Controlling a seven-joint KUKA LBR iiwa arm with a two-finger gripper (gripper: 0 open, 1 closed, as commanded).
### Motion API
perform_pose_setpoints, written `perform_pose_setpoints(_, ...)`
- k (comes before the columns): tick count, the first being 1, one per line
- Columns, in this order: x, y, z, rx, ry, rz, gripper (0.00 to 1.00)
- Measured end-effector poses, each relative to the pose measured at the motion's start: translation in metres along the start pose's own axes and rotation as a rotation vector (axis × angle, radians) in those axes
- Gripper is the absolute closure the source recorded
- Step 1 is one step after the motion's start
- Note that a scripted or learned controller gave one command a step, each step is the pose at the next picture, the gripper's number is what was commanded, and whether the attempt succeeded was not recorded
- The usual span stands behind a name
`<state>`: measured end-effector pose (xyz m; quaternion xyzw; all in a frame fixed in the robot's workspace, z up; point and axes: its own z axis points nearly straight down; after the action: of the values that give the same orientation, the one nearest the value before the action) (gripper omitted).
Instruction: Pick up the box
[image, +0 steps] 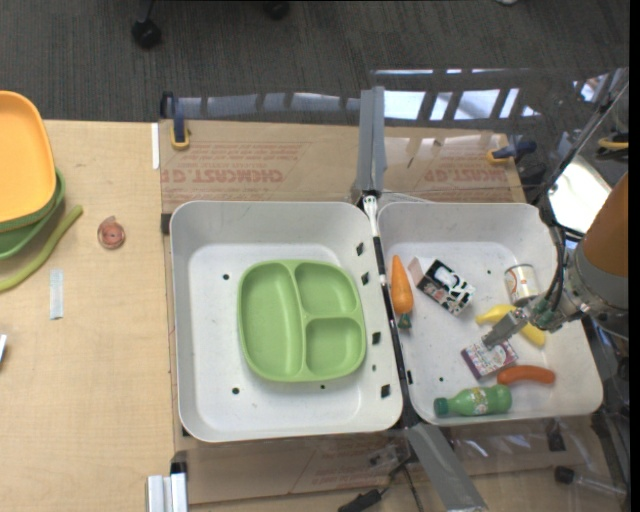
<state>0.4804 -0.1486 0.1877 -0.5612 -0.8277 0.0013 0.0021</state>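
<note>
Gripper (508, 331) low in the right bin (470, 222), its tip just above the small pink-and-white box (489, 358), at the yellow banana (512, 320); finger state cannot be told from this view; box lying flat on the bin floor, between the banana and the green bottle (473, 402); orange-red chili (526, 376) just right of the box; black-and-white packet (446, 285) and carrot (401, 288) further left; left bin (200, 300) holding a green divided plate (301, 320); stacked yellow and green plates (24, 180) on the bench at far left.
</note>
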Motion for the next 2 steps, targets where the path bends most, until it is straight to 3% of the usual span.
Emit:
perform_pose_setpoints(1,0.0148,0.0109,0.0929,-0.012,-0.005,0.077,0.0)
perform_pose_setpoints(2,0.0129,0.0138,0.0845,-0.018,-0.006,0.08,1.0)
